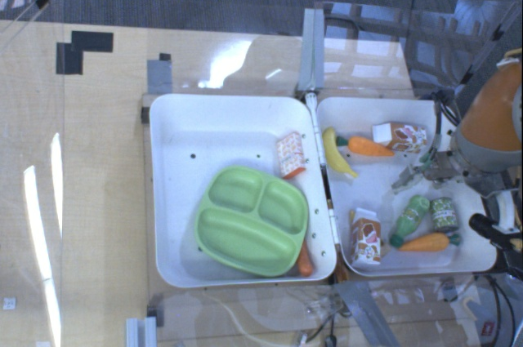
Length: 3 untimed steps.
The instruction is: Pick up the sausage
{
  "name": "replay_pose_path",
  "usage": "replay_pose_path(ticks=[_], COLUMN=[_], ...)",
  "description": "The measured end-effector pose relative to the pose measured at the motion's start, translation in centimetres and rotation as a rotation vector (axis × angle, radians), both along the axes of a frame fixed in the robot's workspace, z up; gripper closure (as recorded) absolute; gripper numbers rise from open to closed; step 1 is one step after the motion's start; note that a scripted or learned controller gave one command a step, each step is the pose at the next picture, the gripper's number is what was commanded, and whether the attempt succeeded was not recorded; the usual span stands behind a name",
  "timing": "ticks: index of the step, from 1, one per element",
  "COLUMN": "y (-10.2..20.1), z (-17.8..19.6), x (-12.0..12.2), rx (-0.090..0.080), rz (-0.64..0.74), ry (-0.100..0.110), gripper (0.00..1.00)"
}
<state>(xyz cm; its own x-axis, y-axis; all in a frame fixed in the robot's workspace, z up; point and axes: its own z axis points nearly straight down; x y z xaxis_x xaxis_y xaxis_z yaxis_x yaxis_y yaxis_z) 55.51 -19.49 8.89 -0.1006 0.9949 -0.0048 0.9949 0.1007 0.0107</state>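
The sausage (304, 260) is a short reddish-orange piece in the left bin (176, 174). It lies at the bin's front right corner, partly tucked under the edge of the green divided plate (252, 220). My gripper (415, 172) hangs over the right bin (474, 260), far to the right of the sausage and just above a green bottle (410, 216). Nothing shows in its grasp.
A small red-and-white packet (289, 154) lies behind the plate. The right bin holds a banana (337, 153), two carrots (369, 147) (425, 242), a wrapped snack (402, 135), a green can (444, 214) and a small carton (367, 237). The arm's orange band (494, 117) looms at the right.
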Motion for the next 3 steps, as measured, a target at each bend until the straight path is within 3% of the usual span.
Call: replay_pose_path(ticks=[1,2,3], y=[-0.1,-0.3,5.0], z=[-0.1,-0.3,0.0], x=[4.1,8.3,2.1], rx=[0.01,0.008,0.007], rz=[-0.383,-0.414,-0.307], ry=[0.002,0.052,0.002], gripper=[0.0,0.0,0.0])
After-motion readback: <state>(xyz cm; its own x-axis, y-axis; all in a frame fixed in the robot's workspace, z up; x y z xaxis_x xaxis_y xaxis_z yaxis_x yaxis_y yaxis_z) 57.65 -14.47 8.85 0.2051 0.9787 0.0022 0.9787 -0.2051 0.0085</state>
